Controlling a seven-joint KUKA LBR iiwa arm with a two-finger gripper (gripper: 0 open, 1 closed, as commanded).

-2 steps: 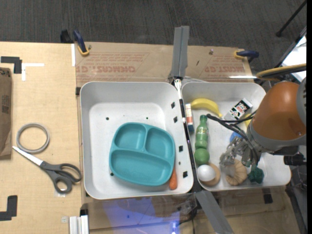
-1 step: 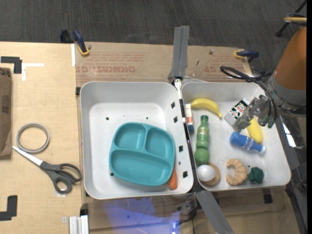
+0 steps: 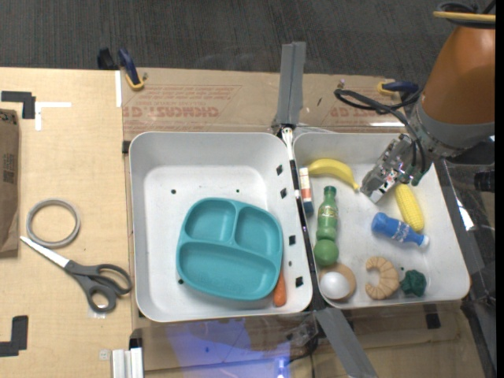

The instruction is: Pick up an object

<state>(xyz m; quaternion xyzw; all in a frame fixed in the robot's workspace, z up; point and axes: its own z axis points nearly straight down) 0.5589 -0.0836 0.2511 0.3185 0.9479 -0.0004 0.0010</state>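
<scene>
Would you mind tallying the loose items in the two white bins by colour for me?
Yellow: 2, banana and corn cob
Green: 2, bottle and broccoli
Blue or teal: 2, blue bottle and divided plate
Orange: 1, carrot
White: 1, egg
Tan: 1, croissant
Total: 9

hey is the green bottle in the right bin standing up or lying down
Lying down. The green bottle rests on its side on the right bin floor, cap toward the back, beside the banana.
</scene>
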